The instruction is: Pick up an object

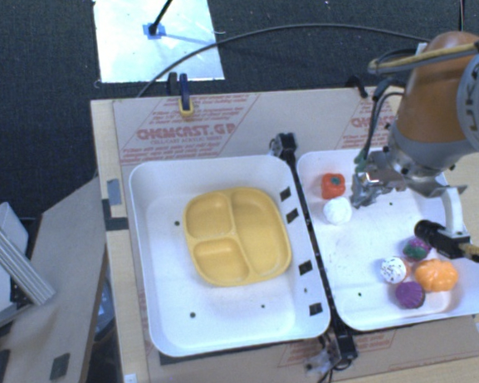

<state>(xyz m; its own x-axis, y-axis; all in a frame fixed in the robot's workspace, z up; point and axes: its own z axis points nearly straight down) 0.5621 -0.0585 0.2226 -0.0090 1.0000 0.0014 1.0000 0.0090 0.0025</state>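
The claw (364,190) hangs low in the right bin (473,291), just right of the white ball (337,211) and orange toy (333,185); its grip cannot be told.

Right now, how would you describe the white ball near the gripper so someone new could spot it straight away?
Start at the right bin, the one without the yellow tray. Near that bin's upper left corner sits the white ball, just below a small orange toy and left of the gripper. It is plain white and smooth, unlike the speckled ball lower in the bin among the coloured toys.
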